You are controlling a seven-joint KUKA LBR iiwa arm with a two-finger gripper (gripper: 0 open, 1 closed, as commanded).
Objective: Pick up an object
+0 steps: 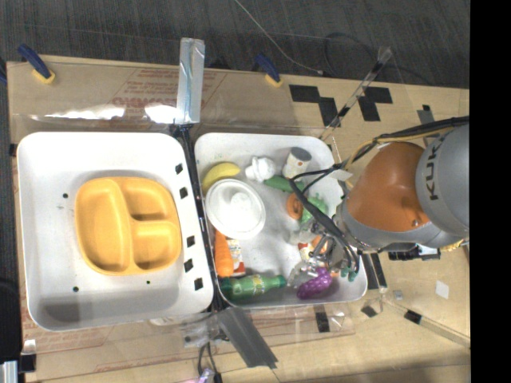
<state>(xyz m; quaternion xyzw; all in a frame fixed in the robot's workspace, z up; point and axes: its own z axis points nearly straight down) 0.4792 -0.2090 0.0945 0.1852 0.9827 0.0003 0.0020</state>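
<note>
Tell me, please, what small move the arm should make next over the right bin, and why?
Probably a short straight descent. The gripper hangs at the right bin's lower right corner, just above the purple grapes, which lie beside the green bottle. The view does not show it holding anything, and the grapes look like the nearest thing under it, so lowering onto them seems the sensible try.

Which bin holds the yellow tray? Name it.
The left bin: the yellow tray lies alone in it, while the right bin is crowded with small items.
</note>
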